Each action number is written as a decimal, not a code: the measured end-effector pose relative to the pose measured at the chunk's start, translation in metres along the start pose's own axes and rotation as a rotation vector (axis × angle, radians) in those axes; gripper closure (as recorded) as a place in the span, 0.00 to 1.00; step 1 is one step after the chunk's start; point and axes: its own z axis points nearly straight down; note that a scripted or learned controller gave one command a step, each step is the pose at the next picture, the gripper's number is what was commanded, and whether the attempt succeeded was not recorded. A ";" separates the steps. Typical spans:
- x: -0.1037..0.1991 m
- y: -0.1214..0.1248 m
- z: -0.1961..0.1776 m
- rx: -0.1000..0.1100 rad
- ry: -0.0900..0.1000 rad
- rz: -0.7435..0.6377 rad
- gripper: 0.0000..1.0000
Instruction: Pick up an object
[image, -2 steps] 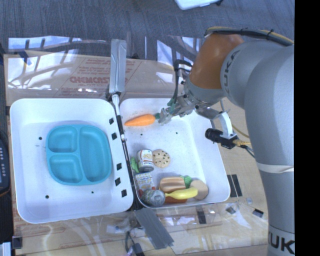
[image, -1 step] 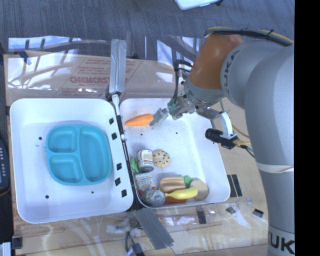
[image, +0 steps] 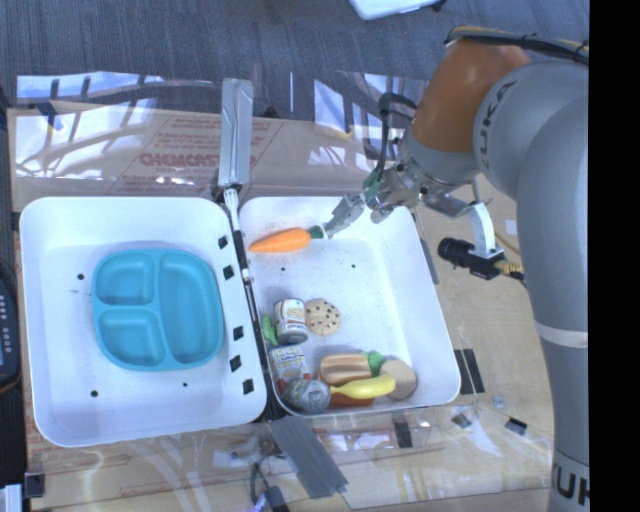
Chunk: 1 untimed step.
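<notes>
An orange toy carrot (image: 280, 240) with a green top lies near the far wall of the right bin (image: 390, 290), its green end pointing right. My gripper (image: 338, 218) reaches down from the upper right, and its tip meets the carrot's green end. Whether it grips the carrot is not visible from this angle.
The right bin's near half holds a small can (image: 291, 320), a cookie (image: 322, 316), a hot dog (image: 345, 368), a banana (image: 368, 388) and another can (image: 305, 395). A blue divided plate (image: 158, 308) lies in the left bin (image: 50, 260). The grey arm (image: 530, 150) overhangs the right side.
</notes>
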 end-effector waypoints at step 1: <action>0.045 0.030 0.087 0.010 0.006 0.032 0.00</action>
